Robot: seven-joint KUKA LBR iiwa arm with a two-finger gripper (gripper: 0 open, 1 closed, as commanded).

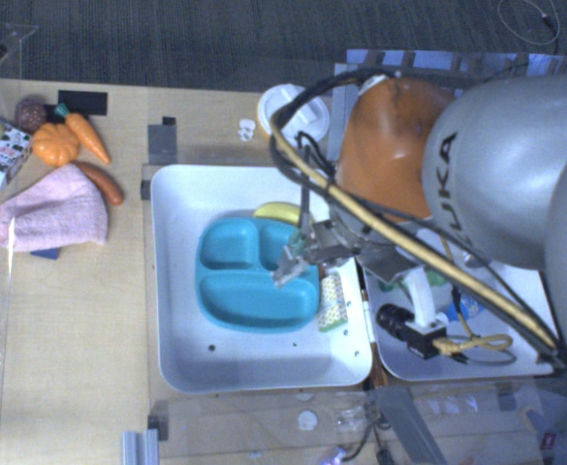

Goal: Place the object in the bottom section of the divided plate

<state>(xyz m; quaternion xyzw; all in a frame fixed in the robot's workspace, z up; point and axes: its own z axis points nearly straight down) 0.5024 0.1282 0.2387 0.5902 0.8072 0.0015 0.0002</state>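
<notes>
- Now over the left white bin [181,356], pincer [291,267] hovering at the right edge of the blue divided plate [254,277].
- Cannot tell whether open or closed; nothing seen gripped.
- Yellow banana [277,212] lying just beyond the plate's upper right corner, inside the bin, not on the plate.
- Green-dotted sponge [332,301] just beside the plate's right edge.
- Off on the desk [60,356], far left: pink cloth [50,213], toy carrot [89,136], small orange pumpkin [54,143].

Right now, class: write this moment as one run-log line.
gripper: over right edge of blue divided plate | bottom section: bare | banana: behind plate, in left bin | fingers: unclear
</notes>
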